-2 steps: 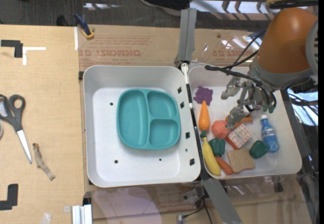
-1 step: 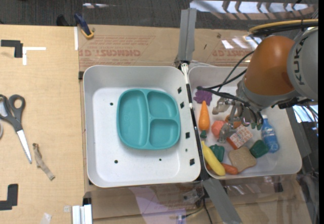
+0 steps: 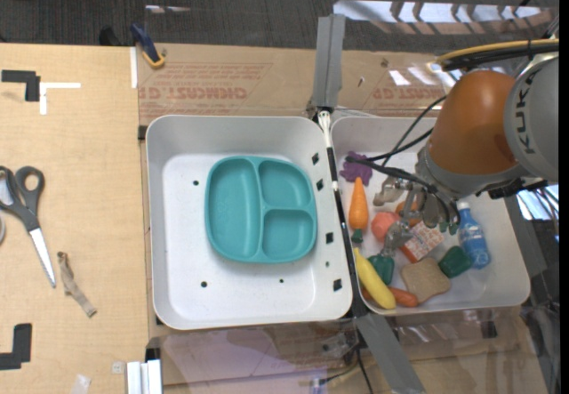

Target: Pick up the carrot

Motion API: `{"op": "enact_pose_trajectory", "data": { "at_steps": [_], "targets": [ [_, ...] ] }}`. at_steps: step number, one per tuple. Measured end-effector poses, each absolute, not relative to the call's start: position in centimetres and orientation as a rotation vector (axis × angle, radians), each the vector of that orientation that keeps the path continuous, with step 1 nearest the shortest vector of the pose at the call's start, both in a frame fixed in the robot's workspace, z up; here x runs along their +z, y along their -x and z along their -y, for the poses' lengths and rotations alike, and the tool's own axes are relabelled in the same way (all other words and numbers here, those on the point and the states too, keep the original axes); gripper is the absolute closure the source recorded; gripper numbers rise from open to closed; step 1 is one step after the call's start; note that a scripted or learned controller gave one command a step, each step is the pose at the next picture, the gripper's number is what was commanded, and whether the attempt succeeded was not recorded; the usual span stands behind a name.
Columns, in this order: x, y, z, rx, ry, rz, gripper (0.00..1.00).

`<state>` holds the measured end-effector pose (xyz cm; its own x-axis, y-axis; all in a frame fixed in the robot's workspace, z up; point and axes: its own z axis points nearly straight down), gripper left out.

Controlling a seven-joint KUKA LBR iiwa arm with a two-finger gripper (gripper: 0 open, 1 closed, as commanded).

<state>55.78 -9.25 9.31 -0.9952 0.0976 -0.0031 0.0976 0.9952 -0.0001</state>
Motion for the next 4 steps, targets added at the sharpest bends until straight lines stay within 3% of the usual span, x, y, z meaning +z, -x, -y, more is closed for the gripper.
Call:
{"op": "enact_pose_trajectory", "data": {
  "at_steps": [1, 2, 3, 4],
  "targets": [
    [9.4, -64.8, 9.2, -0.001, -0.05, -3.134, 0.0],
    [9.3, -60.7, 10.6, -0.001, 0.06, -3.137, 0.0],
    [9.3, -59.4, 9.8, 0.001, 0.025, -3.139, 0.0],
    [9.2, -50.2, 11.5, 0.0, -0.008, -3.141, 0.0]
  ]
}}
